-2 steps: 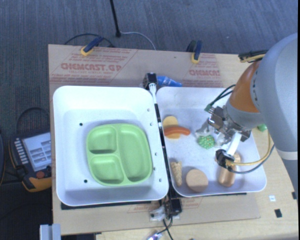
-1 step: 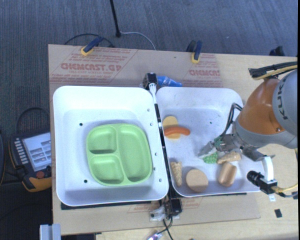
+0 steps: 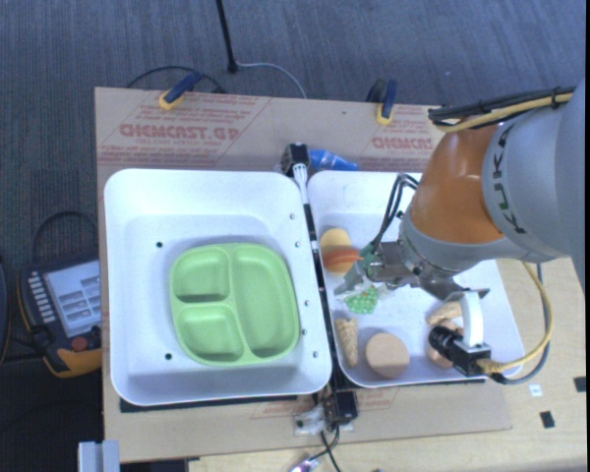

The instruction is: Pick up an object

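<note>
We judge the pick not yet done: the two-finger gripper sits low in the right white bin, its state indeterminable, just above the small green knobbly object.

Grey carpet floor, brown bench board w/ clamps, black cable across carpet.

A green divided tray is seen in the left bin; the gripper is held over the right bin.
</note>
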### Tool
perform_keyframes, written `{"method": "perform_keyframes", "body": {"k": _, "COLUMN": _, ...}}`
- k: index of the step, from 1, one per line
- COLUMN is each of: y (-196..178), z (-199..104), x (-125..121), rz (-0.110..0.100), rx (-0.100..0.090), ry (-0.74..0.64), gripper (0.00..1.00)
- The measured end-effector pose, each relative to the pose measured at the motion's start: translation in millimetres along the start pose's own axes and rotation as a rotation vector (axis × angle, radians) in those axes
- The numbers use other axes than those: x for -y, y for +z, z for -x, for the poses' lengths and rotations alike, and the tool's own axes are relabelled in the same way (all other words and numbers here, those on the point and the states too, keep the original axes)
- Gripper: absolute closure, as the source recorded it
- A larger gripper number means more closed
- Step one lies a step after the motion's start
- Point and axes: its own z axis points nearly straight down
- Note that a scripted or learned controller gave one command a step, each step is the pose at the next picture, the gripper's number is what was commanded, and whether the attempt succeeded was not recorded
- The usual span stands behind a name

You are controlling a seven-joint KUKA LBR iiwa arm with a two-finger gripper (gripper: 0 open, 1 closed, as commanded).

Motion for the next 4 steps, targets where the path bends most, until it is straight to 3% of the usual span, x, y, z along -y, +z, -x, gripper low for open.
{"method": "perform_keyframes", "body": {"k": 1, "y": -54.7, "z": 0.1, "x": 13.3, "rz": 0.000, "rx": 0.002, "ry": 0.209, "gripper": 1.00}}
{"method": "perform_keyframes", "body": {"k": 2, "y": -35.8, "z": 85.8, "x": 15.0, "rz": -0.002, "rx": 0.003, "ry": 0.416, "gripper": 1.00}}
{"method": "perform_keyframes", "body": {"k": 3, "y": 90.5, "z": 148.4, "x": 17.5, "rz": 0.001, "rx": 0.001, "ry": 0.460, "gripper": 1.00}}
{"method": "perform_keyframes", "body": {"k": 4, "y": 94.1, "z": 98.1, "x": 14.0, "rz": 0.020, "rx": 0.010, "ry": 0.579, "gripper": 1.00}}
